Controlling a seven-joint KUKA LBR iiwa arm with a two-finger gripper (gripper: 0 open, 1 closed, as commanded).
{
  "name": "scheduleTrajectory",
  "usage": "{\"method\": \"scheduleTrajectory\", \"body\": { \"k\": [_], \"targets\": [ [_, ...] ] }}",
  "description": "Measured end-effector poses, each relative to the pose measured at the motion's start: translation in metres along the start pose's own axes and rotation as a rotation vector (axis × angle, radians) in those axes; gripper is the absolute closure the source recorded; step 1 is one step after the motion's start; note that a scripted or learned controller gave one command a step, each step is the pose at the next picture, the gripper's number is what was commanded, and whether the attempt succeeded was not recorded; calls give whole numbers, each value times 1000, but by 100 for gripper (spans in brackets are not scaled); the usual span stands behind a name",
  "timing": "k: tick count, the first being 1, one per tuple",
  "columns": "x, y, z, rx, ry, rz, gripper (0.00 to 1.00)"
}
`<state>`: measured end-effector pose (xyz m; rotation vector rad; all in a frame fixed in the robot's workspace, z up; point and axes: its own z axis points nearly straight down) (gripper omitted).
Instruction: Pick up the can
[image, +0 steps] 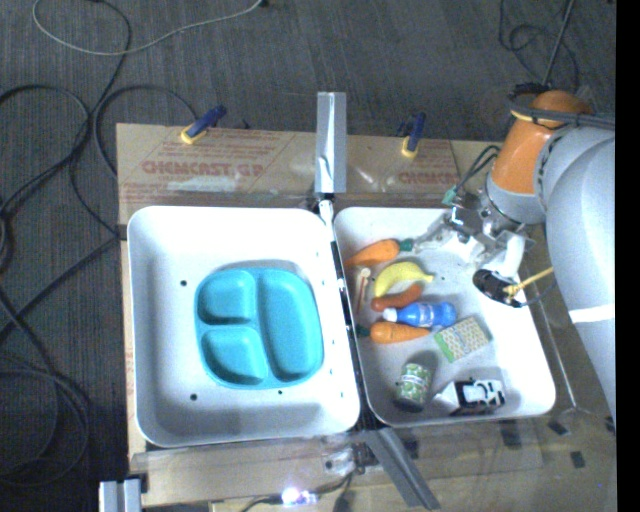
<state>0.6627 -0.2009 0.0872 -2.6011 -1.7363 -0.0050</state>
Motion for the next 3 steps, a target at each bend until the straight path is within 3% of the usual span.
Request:
{"method": "scheduleTrajectory", "body": {
  "k": [1, 2, 3],
  "targets": [
    [5, -37, 0, -16, -12, 9, 0],
    [-19, -46, -2, -20, 5, -4, 0],
    [-13, -16, -24, -5, -5, 35, 0]
  ]
}}
